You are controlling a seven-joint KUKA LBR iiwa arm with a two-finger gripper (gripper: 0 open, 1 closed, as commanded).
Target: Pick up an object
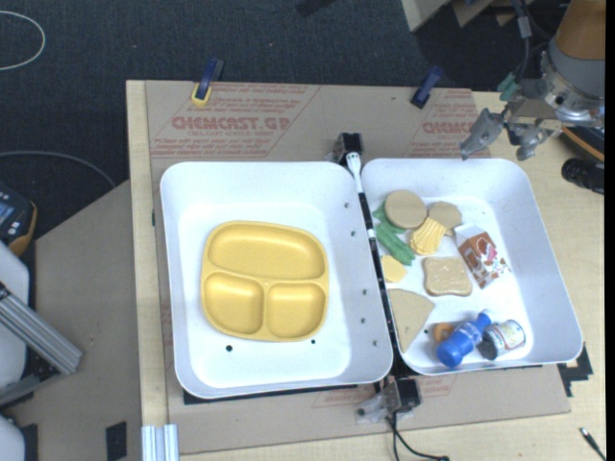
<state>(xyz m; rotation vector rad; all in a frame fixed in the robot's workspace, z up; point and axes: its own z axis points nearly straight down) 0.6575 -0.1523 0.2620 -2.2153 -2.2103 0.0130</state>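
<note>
The end effector point(503, 134) hangs over the far edge of the right bin point(548, 257), fingers spread apart with nothing between them. Below it in that bin lie toy foods: a round brown cookie point(405, 208), a toast slice point(447, 276) and a blue bottle point(463, 342). The left bin point(183, 257) holds a yellow divided tray point(264, 279).

Even overhead light bathes the bench; the white bins point(183, 257) glare brightly, the yellow tray point(264, 279) shows soft sheen, shadows stay faint, and detail is slightly soft.
</note>
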